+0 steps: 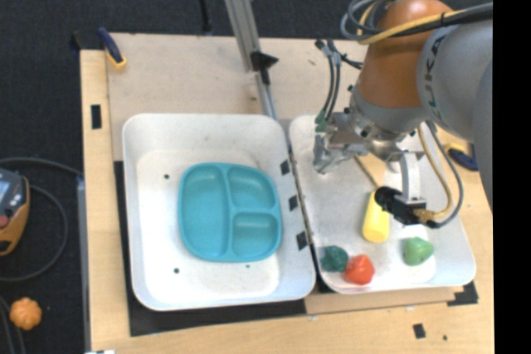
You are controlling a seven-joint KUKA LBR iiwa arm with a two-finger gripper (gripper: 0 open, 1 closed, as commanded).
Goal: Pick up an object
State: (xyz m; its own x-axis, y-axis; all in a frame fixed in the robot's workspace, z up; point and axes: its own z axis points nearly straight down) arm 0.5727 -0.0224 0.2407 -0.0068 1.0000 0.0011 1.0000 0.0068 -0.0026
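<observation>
My gripper [330, 155] hangs over the upper left part of the right bin [332, 207], and its metal body hides what lies directly under it. Four small objects rest along that bin's near side. A yellow one [375, 222] lies below and to the right of the gripper. A light green one [417, 250] sits in the lower right corner. A red one [359, 269] and a dark green one [335, 259] lie close together at the front edge. All of them lie apart from the gripper.
A blue divided plate [230, 210] lies in the left bin [137, 147]. A slanted aluminium post [241, 12] rises behind the bins. A blue and yellow clamp [112, 47] sits at the bench's far left corner. Cables [440, 178] loop from the arm over the right bin.
</observation>
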